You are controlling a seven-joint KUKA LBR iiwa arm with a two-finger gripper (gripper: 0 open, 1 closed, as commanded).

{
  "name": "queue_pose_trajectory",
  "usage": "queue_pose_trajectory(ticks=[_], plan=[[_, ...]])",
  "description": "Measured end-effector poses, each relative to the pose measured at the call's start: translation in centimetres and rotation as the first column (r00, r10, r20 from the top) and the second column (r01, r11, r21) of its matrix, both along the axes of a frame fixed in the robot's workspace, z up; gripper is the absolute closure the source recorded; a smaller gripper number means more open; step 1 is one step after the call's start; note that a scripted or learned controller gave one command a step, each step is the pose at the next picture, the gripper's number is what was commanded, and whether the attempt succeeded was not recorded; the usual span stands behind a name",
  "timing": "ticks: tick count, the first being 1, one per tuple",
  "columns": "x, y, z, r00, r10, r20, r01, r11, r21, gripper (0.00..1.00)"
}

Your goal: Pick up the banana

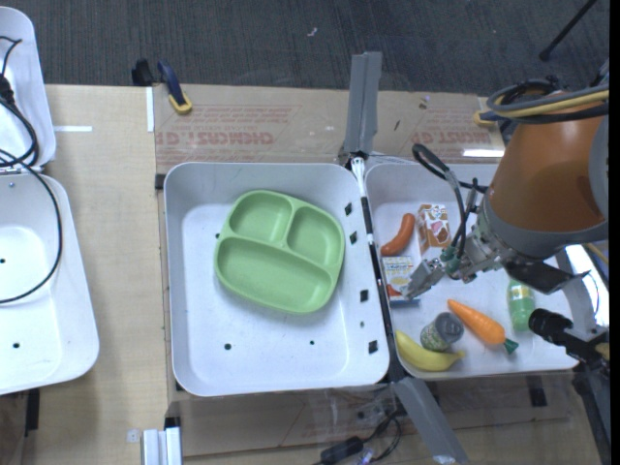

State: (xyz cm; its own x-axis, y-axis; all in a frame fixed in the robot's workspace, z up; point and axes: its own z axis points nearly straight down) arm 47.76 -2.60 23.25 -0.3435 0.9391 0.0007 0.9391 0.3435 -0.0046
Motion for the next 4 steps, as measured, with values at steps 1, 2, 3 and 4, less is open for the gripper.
queue_pose_trajectory(ticks=[1, 2, 3, 4], plan=[[0.0, 0.0, 0.0, 1.0, 0.0, 0.0, 0.0, 1.0, 0.0, 0.0], [0.0, -5.9, -4.1, 0.992, 0.124, 0.001, -0.124, 0.992, 0.002, 0.0], [0.1, -8.4, 4.9, 0.982, 0.19, 0.003, -0.19, 0.982, 0.0, 0.0], [0.0, -2.8, -4.2, 0.948, 0.317, 0.001, -0.318, 0.948, 0.002, 0.0]])
